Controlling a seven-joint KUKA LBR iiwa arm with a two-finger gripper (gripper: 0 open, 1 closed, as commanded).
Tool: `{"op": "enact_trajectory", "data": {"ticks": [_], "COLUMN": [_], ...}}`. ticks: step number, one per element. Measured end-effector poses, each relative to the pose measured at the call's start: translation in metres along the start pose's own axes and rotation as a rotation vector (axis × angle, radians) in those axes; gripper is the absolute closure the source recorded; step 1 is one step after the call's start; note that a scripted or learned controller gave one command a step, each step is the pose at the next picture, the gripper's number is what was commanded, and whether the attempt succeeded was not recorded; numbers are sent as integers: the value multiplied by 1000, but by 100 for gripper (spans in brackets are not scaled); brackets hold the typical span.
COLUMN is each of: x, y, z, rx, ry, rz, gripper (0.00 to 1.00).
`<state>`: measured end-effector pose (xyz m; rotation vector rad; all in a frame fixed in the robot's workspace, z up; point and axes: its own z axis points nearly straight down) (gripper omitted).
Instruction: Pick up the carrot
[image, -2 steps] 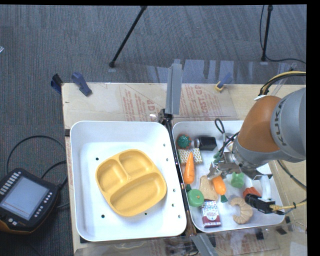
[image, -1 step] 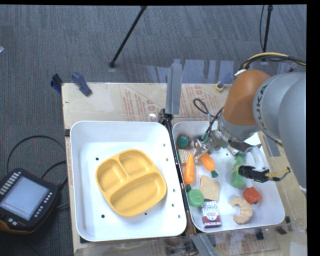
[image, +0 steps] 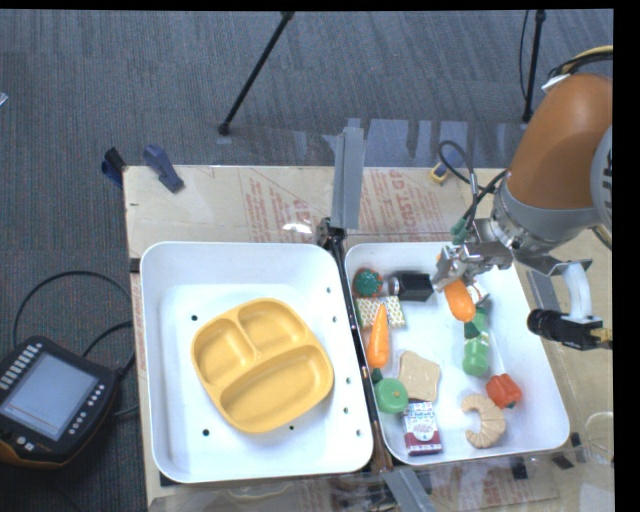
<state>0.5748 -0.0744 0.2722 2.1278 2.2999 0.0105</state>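
Observation:
A short orange carrot (image: 459, 301) with a green end hangs at a slant over the right bin (image: 545, 400), near its back right. My gripper (image: 462, 280) is directly above it, and its fingers are shut on the carrot's upper part. The grey arm with its orange band reaches in from the right. A second long, tapered orange piece (image: 378, 336) lies along the left wall of that bin, apart from the gripper.
Around the gripper lie a black block (image: 410, 286), a green pepper (image: 476, 356), a red-orange piece (image: 503, 389), a croissant (image: 484, 420), toast (image: 419, 376), a green disc (image: 390, 397) and a small carton (image: 423, 428). The left bin (image: 170, 420) holds a yellow divided plate (image: 262, 363).

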Motion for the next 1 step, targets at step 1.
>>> {"op": "enact_trajectory", "data": {"ticks": [1], "x": [25], "y": [23], "z": [86], "rx": [23], "ry": [2], "rz": [103], "gripper": [100]}}
